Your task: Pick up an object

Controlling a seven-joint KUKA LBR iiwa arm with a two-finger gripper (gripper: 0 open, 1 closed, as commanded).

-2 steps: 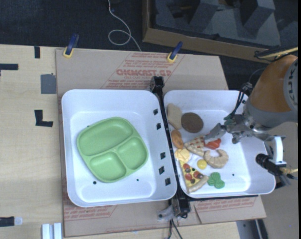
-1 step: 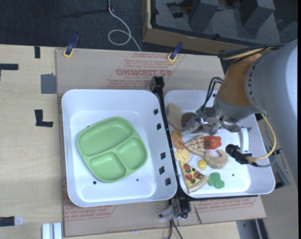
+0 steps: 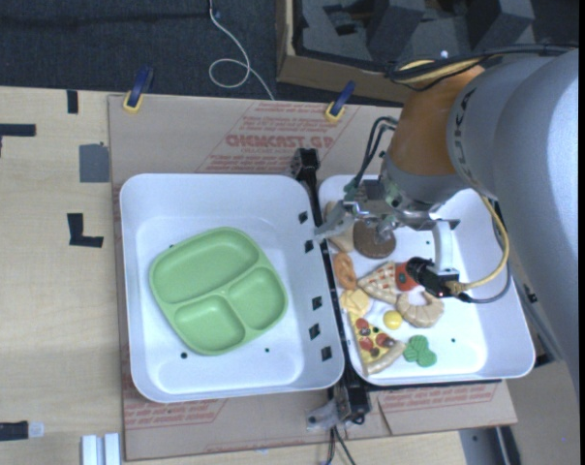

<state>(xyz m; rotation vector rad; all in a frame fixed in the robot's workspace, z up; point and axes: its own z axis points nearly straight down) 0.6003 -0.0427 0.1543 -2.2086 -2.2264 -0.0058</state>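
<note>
Over the right bin [image 3: 506, 356], at its 11 o'clock corner, the gripper [image 3: 375, 235] hangs on the grey arm [image 3: 525, 134] with the orange band [image 3: 428, 124]. Wrist and cabling hide the tip; open, closed or holding something, cannot tell. A round brownish piece [image 3: 375, 243] sits right under it, contact unclear. Toy food clusters along the bin's 9 o'clock side: pizza slice [image 3: 380, 281], second pizza slice [image 3: 375, 345] at 7 o'clock, green piece [image 3: 420, 354], yellow piece [image 3: 356, 301], red piece [image 3: 406, 277], tan curved piece [image 3: 423, 308]. Small, overlapping, hard to name. Arm covers the bin's 1 o'clock corner. Left bin [image 3: 147, 211] holds a green divided tray [image 3: 218, 289], tilted.
</note>
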